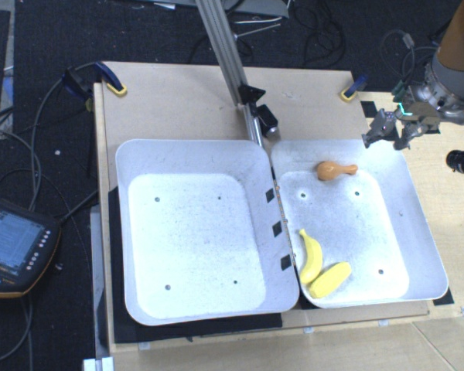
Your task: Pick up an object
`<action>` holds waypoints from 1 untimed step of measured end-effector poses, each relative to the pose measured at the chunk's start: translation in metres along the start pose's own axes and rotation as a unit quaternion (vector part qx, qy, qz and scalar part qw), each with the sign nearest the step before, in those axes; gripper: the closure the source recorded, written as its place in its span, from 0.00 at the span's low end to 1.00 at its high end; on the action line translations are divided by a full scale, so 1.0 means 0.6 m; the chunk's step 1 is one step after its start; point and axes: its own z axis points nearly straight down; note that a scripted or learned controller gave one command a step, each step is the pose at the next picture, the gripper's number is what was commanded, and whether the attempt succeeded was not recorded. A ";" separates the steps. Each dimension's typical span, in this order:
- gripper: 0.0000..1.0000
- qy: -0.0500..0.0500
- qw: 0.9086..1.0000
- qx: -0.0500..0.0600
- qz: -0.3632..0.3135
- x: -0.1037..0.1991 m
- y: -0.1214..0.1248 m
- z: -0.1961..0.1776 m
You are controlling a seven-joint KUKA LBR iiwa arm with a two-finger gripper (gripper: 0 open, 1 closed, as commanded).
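Fingers (389, 135) apart, holding nothing, above right bin's (417, 207) far rim, well clear of banana (312, 257).

Camera count: I'm working from one fixed view.
Position: it sits above the bench (178, 99), high enough that both white bins fit in frame.
Facing: I'm looking down at a slant, far edge of the bench up top, near edge at the bottom.
Coverage: left bin (193, 234) centre-left, right bin (387, 230) centre-right, dark floor with cables beyond.
Arm side: the arm (456, 52) comes in from my right edge.
Nearness: mid-range; small things look small.
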 end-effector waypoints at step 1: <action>0.00 0.000 1.000 0.000 0.000 0.000 0.000 0.000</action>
